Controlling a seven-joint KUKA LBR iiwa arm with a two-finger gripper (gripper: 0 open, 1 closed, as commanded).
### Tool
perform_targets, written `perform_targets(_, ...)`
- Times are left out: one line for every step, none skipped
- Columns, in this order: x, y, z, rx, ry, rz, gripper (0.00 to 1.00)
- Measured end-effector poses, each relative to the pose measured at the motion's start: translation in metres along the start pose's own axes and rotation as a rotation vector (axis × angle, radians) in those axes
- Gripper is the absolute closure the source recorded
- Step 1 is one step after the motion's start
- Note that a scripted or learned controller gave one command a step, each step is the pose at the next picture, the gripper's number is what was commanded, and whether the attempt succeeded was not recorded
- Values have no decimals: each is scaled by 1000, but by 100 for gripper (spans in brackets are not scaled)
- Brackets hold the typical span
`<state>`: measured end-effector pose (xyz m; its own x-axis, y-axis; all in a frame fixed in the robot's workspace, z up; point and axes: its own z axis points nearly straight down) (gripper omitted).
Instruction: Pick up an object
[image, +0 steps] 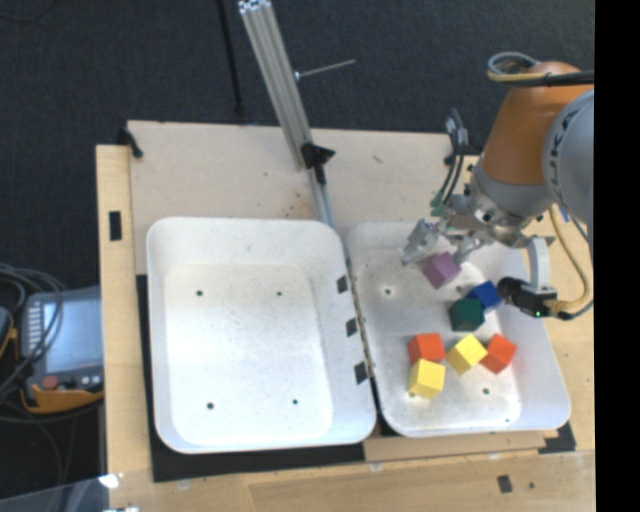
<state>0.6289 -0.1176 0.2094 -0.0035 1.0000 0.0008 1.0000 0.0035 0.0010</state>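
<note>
The gripper (432, 246) hangs over the far end of the right white plastic bin (395, 410), right above the small purple block (440, 269); can't tell if it's grasping. Best bet: centre on the purple block, clear of neighbours. Count: one purple, one blue, one green, two orange, two yellow.

Two white bins (250, 240) sit side by side, with seven blocks: two yellow (466, 353), two orange-red (427, 347), one purple (440, 269), one blue (486, 293), one green (466, 315).
</note>
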Motion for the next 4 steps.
perform_targets(0, 0, 0, 0, 0, 0, 0)
perform_targets(4, -9, 56, 6, -3, 4, 0)
perform_targets(2, -10, 108, 5, -3, 7, 0)
perform_targets(2, -8, 94, -4, -1, 12, 100)
